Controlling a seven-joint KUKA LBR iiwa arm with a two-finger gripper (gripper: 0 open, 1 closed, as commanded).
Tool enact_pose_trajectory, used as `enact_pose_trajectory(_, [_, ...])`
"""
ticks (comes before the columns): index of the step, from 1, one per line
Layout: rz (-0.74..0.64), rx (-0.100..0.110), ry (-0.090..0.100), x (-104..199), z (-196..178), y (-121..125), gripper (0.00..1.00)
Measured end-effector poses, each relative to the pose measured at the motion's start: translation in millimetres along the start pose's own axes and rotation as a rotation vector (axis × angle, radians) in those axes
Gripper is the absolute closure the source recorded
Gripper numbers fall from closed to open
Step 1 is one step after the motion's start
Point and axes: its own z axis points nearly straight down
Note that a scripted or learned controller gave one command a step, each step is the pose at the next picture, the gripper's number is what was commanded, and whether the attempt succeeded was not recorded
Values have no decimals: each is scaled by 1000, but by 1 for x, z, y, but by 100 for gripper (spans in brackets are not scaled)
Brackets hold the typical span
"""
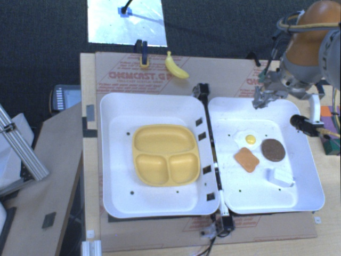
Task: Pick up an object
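Camera view: grey arm w/ orange band enters from the right; two-finger gripper [260, 101] hangs over the far edge of the right shallow white bin [306, 188], nr its far-right corner. Nothing visible betw. the fingers; whether they are spread or closed cannot be told at this res.

Right bin contents, all in the middle to near half:
- white-and-yellow fried-egg toy [247, 139], closest to gripper.
- round dark-brown patty disc [273, 150], just right of the egg.
- orange-tan toast-shaped piece [247, 159], just nearer than the egg, long axis running diagonally from far-left to near-right.
- small white block [281, 177], nr the near-right corner.

Left shallow white bin [114, 121] holds a yellow three-compartment plastic tray [165, 154], centred. Yellow toy banana [176, 67] lies outside the bins, on the cardboard beyond the left bin's far edge.

Key relation: every candidate object lies toward the near edge from the gripper, well apart; egg is the shortest reach, almost straight toward the near edge and slightly left. Est.: approach stage, no pick made yet.
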Motion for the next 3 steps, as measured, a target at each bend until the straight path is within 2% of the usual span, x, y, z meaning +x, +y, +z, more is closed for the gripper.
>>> enact_pose_trajectory(1, [3,1,0,-7,-54,-6,100])
enact_pose_trajectory(2, [-1,3,1,-7,-91,-4,100])
enact_pose_trajectory(3, [-6,8,4,43,-69,-1,100])
